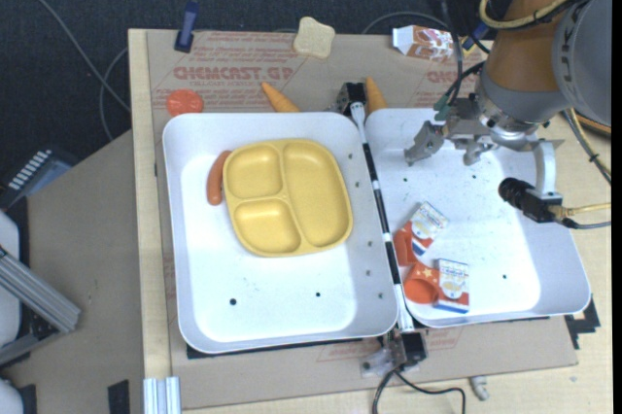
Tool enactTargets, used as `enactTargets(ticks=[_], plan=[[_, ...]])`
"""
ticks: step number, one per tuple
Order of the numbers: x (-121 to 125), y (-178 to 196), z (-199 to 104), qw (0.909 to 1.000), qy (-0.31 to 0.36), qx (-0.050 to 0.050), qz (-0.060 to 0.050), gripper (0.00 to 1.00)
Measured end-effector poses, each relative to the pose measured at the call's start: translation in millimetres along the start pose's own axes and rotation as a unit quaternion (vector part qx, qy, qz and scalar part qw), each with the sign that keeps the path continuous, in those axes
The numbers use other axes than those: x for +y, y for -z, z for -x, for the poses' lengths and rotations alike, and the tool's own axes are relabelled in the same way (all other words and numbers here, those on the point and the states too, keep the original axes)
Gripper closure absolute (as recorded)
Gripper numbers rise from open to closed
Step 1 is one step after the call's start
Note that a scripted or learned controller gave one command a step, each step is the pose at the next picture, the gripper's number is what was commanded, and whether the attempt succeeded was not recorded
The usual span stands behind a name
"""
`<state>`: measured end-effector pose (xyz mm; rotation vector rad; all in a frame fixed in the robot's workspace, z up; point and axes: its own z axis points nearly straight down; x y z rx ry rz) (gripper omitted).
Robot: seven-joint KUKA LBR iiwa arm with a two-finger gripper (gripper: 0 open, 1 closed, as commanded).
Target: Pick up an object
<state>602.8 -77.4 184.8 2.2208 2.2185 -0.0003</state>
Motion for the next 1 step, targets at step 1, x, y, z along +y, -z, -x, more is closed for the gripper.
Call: enactTargets(ticks=[1], plan=[[15.9, -0.2, -35.8, 1.0000, 0.001, 0.001, 0.000, 0.00]])
